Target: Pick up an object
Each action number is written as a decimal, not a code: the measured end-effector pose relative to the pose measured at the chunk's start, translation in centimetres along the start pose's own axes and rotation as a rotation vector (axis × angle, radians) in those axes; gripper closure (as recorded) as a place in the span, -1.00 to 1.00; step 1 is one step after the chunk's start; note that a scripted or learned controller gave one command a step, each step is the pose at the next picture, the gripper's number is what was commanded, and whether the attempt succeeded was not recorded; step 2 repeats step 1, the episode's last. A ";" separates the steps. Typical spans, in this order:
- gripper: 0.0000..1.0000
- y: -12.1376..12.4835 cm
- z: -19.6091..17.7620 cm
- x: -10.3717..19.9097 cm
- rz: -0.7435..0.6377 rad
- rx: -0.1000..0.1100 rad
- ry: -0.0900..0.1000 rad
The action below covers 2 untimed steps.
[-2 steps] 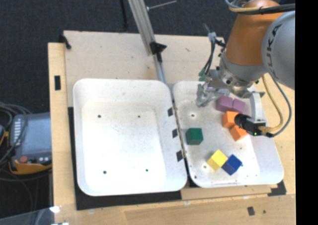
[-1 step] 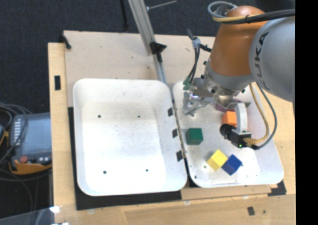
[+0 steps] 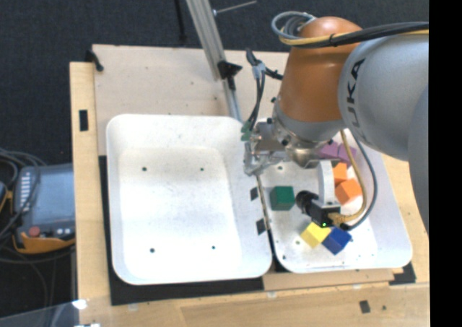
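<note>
The big grey arm (image 3: 382, 94) hangs over the right bin (image 3: 393, 246). Its gripper (image 3: 260, 159) is hard to see, so I cannot tell its state. Both bins sit on a tan bench (image 3: 144, 80) over dark floor (image 3: 72, 1).

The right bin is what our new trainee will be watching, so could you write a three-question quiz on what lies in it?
1. True or false: the yellow block touches the blue block.
2. Which block lies nearest the left bin? A) orange block B) green block C) blue block
3. Fill in: the arm reaches over the ___ bin.

Key: 1 true; 2 B; 3 right, meaning the right bin.
</note>
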State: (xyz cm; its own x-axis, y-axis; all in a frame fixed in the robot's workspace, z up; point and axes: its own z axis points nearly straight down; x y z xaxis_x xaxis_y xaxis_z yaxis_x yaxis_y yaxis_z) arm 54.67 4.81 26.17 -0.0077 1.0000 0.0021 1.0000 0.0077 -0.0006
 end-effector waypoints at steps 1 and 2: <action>1.00 -2.4 2.0 4.9 0.000 0.002 -0.001; 1.00 -2.4 2.0 4.9 0.000 0.002 -0.001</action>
